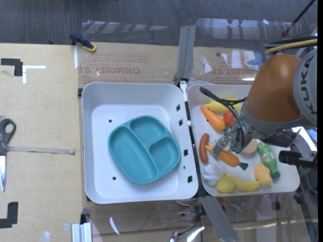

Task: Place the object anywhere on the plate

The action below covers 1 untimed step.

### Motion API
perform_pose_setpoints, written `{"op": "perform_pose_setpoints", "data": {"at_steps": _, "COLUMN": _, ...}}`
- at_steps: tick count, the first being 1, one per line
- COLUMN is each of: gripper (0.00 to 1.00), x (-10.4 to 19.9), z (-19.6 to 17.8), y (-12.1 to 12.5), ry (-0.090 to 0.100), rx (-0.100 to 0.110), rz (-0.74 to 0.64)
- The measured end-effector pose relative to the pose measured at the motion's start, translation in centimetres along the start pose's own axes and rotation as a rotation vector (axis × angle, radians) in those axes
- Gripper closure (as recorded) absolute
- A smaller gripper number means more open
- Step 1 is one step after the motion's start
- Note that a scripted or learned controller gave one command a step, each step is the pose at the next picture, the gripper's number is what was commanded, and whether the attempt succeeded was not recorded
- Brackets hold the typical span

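The plate (145,148) is a teal, three-compartment tray lying flat and slightly rotated on the floor of the left bin, left of frame centre, with all three compartments unoccupied. The object nearest the gripper is an orange toy carrot (228,158) with a green stem end, lying tilted on the floor of the right bin, right of frame centre, among other toy foods.

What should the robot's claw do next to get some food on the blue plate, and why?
Probably drop a little lower onto the carrot just beneath the claw. The claw hangs over the toy food in the right bin, and the plate in the left bin has nothing on it.
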<state>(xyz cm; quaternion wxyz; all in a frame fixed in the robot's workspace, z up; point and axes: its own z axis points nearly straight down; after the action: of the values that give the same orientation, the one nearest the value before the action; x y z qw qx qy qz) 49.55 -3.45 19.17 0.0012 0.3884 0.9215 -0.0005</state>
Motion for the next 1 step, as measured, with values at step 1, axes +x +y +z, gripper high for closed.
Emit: {"op": "perform_pose_setpoints", "data": {"at_steps": 1, "gripper": 1.00, "x": 0.95, "z": -1.20, "y": 7.07, "ry": 0.000, "rx": -0.002, "rz": -0.049}}
